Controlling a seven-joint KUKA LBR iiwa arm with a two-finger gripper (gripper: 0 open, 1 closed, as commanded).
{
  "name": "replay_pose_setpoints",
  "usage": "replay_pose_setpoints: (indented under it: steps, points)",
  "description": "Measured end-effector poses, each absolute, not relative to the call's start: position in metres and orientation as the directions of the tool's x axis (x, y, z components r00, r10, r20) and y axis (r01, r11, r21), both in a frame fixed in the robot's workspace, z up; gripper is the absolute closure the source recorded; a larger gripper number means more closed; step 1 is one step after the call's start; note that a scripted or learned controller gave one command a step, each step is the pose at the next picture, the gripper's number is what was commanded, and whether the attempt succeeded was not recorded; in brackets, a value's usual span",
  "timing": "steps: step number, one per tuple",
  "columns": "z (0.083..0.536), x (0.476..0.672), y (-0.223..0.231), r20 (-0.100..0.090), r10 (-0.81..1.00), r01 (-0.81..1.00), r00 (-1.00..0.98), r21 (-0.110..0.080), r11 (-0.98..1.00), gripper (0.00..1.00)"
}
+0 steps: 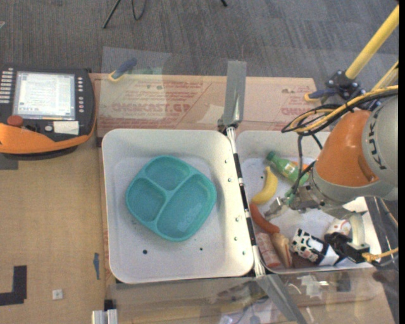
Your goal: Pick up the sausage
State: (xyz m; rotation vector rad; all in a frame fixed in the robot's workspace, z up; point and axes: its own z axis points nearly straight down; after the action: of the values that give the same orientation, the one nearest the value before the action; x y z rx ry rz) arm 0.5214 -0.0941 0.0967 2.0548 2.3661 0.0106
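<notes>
Over the right bin (248, 166) I have the gripper (278, 207) low, fingers apart and holding nothing, just right of the red sausage (262, 219) lying beside the banana (268, 186); I judge this the approach, and next I must centre over it

Place: I'm looking down on a robotics lab, a test cell rather than any home or kitchen.
Arm: grey KUKA arm (354, 158) with an orange band, cables looped over it, reaching in from the right.
Controller: I see a teach pendant (44, 107) with a lit screen, lying at the left.
Surface: cardboard-covered surface (44, 221) bearing two shallow white bins (117, 209) side by side.
Props: toy food and a teal divided plate (171, 197), clearly test items.
Floor: grey carpet (190, 25), with tripod legs (126, 9) at the top.
</notes>
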Motion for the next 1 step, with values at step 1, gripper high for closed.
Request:
replay_pose_setpoints:
  steps: [1]
  points:
    - [0.0871,0.4830,-0.0948,-0.001,1.000,1.000,0.028,0.010,-0.028,0.00]
